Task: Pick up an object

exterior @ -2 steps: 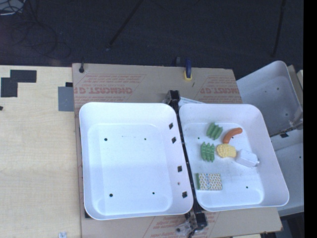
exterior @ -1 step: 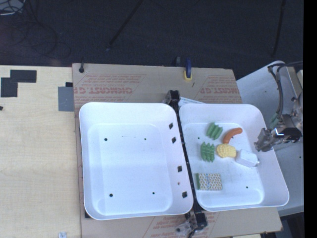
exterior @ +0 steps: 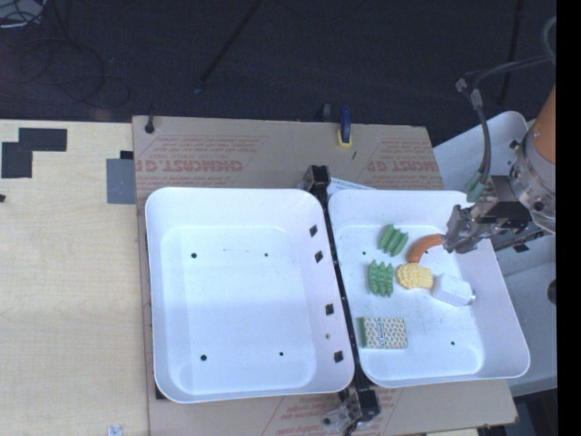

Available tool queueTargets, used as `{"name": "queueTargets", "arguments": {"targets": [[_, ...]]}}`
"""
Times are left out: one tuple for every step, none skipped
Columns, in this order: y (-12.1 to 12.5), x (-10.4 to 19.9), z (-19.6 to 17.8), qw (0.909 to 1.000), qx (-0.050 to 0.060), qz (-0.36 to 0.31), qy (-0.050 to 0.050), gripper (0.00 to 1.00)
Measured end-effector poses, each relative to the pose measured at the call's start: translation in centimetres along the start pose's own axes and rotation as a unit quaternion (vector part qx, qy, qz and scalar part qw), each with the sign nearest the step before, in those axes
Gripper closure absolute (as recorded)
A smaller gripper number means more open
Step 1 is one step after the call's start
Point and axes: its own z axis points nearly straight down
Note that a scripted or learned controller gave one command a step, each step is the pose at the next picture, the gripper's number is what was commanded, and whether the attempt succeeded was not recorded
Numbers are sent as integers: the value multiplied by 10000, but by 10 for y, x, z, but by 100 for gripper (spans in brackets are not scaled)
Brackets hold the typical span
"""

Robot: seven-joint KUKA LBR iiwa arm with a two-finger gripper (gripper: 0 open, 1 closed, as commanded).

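Two shallow white bins sit side by side on a cardboard sheet [exterior: 272,157] laid over the pale wooden tabletop [exterior: 64,271]. The left bin [exterior: 172,216] shows bare white floor. The right bin [exterior: 508,352] carries all the small things: a green ridged piece [exterior: 393,240] toward its far edge, a second green piece [exterior: 380,278] just nearer, a yellow knobbly object [exterior: 415,277] touching or almost touching that second green piece, a white block [exterior: 453,290] beside it toward the bin's right edge, and a flat patterned packet [exterior: 384,332] toward the near-left corner. An orange curved object [exterior: 423,247] lies between the far green piece and the pincer [exterior: 458,236], its right end reaching up to the fingertips. The pincer hangs low over the bin's far-right part, its dark body slanting in from the right edge, cables looping above. Whether it is clenched on the orange object or merely beside it, I cannot tell; the dark fingers blur together.
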Motion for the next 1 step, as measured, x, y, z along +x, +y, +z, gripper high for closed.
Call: {"name": "queueTargets", "arguments": {"targets": [[0, 46, 126, 10000, 21, 25, 7, 100]]}}
